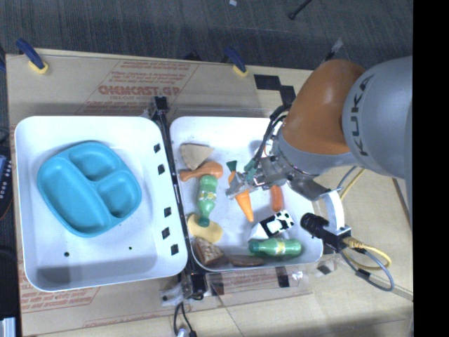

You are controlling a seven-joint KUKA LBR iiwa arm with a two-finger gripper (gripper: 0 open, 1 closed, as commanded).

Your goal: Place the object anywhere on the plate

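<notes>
A blue divided plate (pixel 88 186) lies in the left bin (pixel 42 265). The right bin (pixel 217 126) holds toy food: an orange carrot (pixel 243 203), a green bottle (pixel 206 195), an orange drumstick (pixel 200 171), a tan bread wedge (pixel 194 152), a green bottle lying down (pixel 276 247), a small orange piece (pixel 277 199) and a yellow piece (pixel 203 227). My gripper (pixel 242 180) hangs over the right bin's middle, just above the carrot's top. The wrist hides its fingertips.
A black-and-white tag block (pixel 276 224) sits near the lying bottle. A brown item (pixel 208 251) rests at the right bin's front edge. The grey and orange arm (pixel 337 118) covers the bin's right side. Blue clamps (pixel 31 56) hold the cardboard.
</notes>
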